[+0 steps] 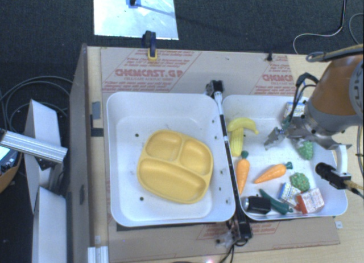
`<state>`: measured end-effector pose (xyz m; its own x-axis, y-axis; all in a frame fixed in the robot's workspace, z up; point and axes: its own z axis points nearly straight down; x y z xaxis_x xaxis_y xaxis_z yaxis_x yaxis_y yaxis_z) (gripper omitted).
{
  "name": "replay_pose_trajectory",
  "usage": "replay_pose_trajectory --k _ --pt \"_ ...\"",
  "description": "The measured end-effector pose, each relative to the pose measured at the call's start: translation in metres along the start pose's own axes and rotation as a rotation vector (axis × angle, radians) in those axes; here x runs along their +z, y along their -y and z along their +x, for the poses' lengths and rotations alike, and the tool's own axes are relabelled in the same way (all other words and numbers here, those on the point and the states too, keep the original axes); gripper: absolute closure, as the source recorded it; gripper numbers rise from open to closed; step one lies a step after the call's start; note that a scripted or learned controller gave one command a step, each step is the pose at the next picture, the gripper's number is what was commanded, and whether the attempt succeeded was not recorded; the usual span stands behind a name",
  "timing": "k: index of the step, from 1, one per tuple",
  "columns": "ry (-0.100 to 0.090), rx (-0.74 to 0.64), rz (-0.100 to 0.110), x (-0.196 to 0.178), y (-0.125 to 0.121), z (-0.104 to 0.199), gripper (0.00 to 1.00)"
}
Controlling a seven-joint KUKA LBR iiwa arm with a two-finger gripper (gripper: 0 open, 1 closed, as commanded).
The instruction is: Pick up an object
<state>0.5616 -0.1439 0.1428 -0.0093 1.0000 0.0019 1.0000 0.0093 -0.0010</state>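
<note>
Objects for the picking all lie in the right bin, while the left bin carries a yellow divided tray set near its middle. Going left to right across the right bin: a banana and a pale corn cob sit beside the divider, a small carrot below them, a second carrot lying at a slant, a dark green piece and a black item near the front wall, a broccoli floret, and small cartons toward the front right corner. The tool hangs over the upper middle of this bin on the grey arm with its orange band — whether it is open or closed I cannot tell at this size, and nothing is visibly held in it.

By my reading the step in hand is the approach: no object has been lifted yet. The nearest candidates look to be the slanted carrot below the tool and a green lump just beside it; the next move calls for lowering onto one of them and squaring to its narrow side, away from the bin wall.

The worktop is a brown printed board — clamped at the back edge — over dark carpet, with cables trailing at left and upper right.
</note>
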Motion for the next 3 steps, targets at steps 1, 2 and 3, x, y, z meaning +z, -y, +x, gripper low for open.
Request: replay_pose_trajectory --k 1,2,3 --pt "0.003 0.009 -0.003 0.051 0.044 0.036 0.0" --pt "-0.001 0.009 0.037 0.063 -0.102 0.056 0.0" --pt "0.001 0.009 0.028 0.051 -0.101 0.052 1.0"
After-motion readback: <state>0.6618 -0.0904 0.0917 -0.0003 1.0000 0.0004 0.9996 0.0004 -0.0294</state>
